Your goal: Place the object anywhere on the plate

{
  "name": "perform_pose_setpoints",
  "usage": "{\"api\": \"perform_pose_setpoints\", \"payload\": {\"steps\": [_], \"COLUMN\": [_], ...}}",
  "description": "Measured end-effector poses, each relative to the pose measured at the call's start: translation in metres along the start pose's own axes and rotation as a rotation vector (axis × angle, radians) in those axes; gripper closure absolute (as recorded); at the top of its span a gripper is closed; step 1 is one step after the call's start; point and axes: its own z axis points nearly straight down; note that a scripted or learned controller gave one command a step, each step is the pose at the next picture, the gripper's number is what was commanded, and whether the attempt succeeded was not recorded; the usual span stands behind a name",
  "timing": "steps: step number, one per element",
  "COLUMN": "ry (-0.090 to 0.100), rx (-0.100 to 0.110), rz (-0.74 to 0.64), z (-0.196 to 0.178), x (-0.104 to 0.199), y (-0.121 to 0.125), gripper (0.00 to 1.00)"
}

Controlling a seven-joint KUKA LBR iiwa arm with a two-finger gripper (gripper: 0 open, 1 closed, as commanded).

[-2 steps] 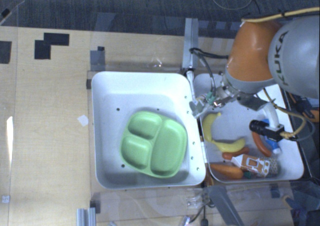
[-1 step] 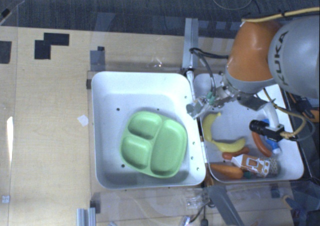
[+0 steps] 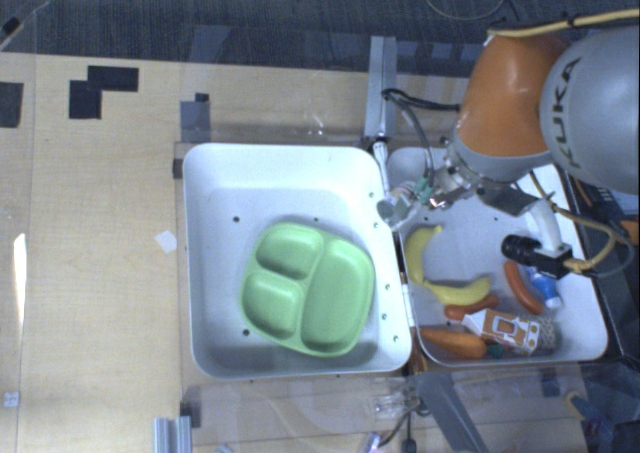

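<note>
A light green plate with three compartments lies in the left white bin, and nothing rests on it. My gripper hangs over the divide between the two bins, just above the top end of a yellow banana that lies in the right bin. I see nothing held in the gripper. The grey and orange arm covers the back part of the right bin.
Along the right bin's front lie an orange carrot, a small printed box, a red sausage and a blue item. A black cylinder hangs by the arm. The wooden bench extends left.
</note>
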Motion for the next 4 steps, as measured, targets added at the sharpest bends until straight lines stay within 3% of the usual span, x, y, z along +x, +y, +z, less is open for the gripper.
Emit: {"api": "perform_pose_setpoints", "payload": {"steps": [1, 2, 3, 4], "ry": [0.004, 0.005, 0.005, -0.002], "rx": [0.005, 0.004, 0.004, -0.001], "rz": [-0.471, -0.863, -0.862, -0.951], "z": [0.012, 0.013, 0.013, -0.064], "x": [0.04, 0.104, 0.104, 0.038], "y": [-0.016, -0.041, -0.041, -0.039], "gripper": [1.0, 1.0, 0.0, 0.0]}}
